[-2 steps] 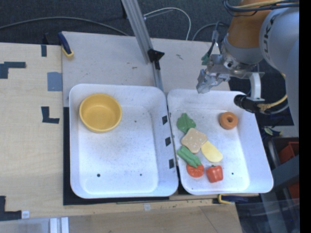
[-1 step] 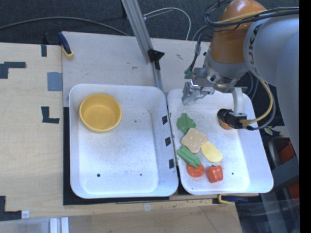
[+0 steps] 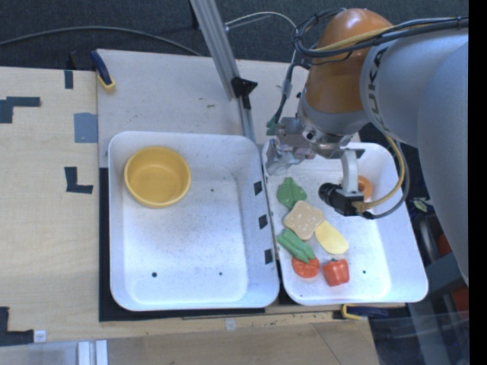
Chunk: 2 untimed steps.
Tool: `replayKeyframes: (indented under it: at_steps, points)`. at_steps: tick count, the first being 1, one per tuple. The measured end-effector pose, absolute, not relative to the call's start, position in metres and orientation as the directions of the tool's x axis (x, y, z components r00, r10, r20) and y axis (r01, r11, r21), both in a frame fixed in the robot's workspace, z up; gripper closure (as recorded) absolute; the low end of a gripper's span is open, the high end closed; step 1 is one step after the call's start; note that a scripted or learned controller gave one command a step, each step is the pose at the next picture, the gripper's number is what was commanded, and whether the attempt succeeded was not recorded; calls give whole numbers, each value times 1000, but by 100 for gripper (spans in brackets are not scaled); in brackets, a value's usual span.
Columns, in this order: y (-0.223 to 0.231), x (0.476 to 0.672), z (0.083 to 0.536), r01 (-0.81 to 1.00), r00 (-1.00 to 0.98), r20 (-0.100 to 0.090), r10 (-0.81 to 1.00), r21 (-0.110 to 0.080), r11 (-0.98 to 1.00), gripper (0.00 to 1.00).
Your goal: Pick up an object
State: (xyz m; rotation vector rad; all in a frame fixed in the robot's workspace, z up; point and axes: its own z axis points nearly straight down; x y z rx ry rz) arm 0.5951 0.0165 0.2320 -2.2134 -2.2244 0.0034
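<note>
Gripper [image 3: 288,155] low at twelve o'clock in the right bin [image 3: 396,280], grip state impossible to tell, just above the green leaf toy [image 3: 291,192]: likely light, hard and a bit slippery, best pinched across its thin sides.

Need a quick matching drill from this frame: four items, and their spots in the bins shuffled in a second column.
Items:
1. yellow bowl
2. toast slice
3. red pepper
4. end effector

Places:
A. over the top left corner of the right bin
B. middle of the food cluster, right bin
C. upper left of the left bin
D. near edge of the right bin, beside the tomato

Pairs: 1-C, 2-B, 3-D, 4-A
</note>
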Motion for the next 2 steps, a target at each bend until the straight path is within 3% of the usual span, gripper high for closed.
replayKeyframes:
  at_steps: [2]
  points:
    - [101,523,237,1000,-6,1,1000,-6,6,100]
